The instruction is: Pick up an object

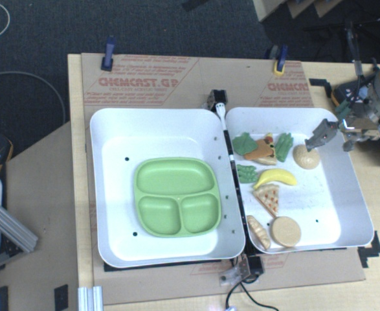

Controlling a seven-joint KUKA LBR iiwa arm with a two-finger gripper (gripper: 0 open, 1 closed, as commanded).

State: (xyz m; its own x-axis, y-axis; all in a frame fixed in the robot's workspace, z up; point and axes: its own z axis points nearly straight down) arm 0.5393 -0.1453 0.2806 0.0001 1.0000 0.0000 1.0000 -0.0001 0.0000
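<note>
From the fixed overhead camera, the grey two-finger gripper (324, 135) hangs over the right shallow white bin (345, 225), just beside a beige dome-shaped toy (306, 157) at the bin's upper middle; its fingers look spread and nothing sits between them. The toy food lies clustered along that bin's left side: a green leafy piece (245, 144), a brown figure (263, 149), a yellow plastic banana (275, 177), a pizza wedge (268, 198) and a round tan disc (285, 231). The left white bin (105, 173) holds a green three-compartment plate (177, 196). A good pick probably calls for centring over the dome, which stands apart from its neighbours, then descending straight so both fingers straddle it before closing
</note>
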